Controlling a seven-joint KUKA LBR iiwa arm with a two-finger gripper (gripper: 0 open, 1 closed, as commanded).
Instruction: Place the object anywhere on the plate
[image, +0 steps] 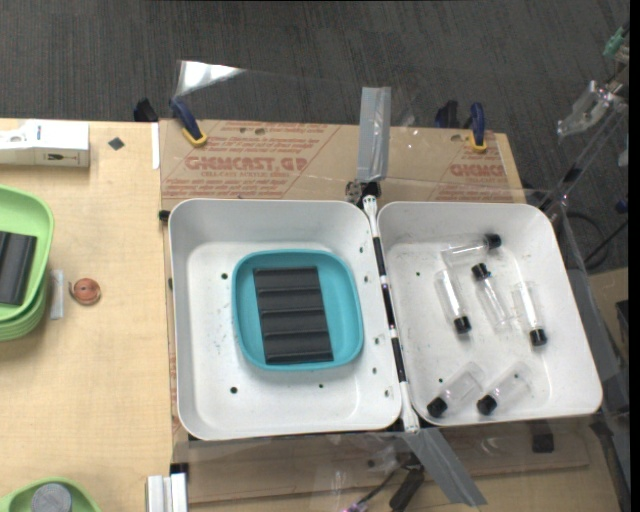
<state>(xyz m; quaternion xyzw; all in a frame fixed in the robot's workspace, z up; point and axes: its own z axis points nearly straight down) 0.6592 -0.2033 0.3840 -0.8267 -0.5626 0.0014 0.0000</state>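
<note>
Nearest the camera, two clear vials with black caps (462, 392) lay close together along the front of the right bin (560, 400), caps toward the front wall. Just behind them, further vials (488, 288) were scattered across the middle and back of that same bin, some lying parallel and near to touching, one (472, 246) angled across the back. The plate (297, 309), teal with rounded corners, sat in the middle of the left bin (200, 400); a dark ribbed insert (292, 312) covered most of its floor. Farther off, beyond both bins, a printed cardboard sheet (250, 158) was clamped to the counter (90, 400).

How the hand stood, slack or clenched, could not be told from this view.

The step in hand looked to be the first pick, since no vial lay on the plate. A sound choice would probably have been one of the front pair or the lone vial at the back, approached across its narrow width so the fingers closed on the glass, not the cap. Clear, round vials were likely to roll or slip, so a centred, slow close would have helped.
</note>
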